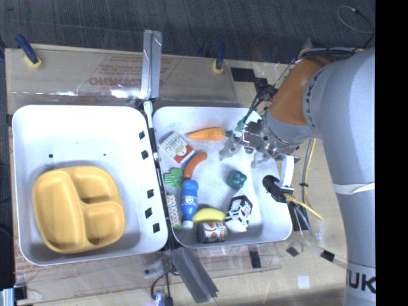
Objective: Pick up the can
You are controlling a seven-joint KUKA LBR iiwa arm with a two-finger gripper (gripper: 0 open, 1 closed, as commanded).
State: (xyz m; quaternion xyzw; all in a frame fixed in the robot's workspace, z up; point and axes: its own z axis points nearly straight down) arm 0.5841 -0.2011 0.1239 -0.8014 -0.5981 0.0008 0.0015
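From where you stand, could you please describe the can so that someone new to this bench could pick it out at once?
Look in the right-hand bin, the one crowded with small items, and go to its near edge. The can lies there on its side, just below the yellow banana and left of the black-and-white cow toy. It is the one short metal cylinder, with a dark, reddish label.

dark grey carpeted floor [191, 8] beyond the far side of the gripper. wooden bench top [76, 65] under clear plastic sheeting, left of it. blue clamps [28, 50] along the far bench edge. even overhead light, soft shadows.
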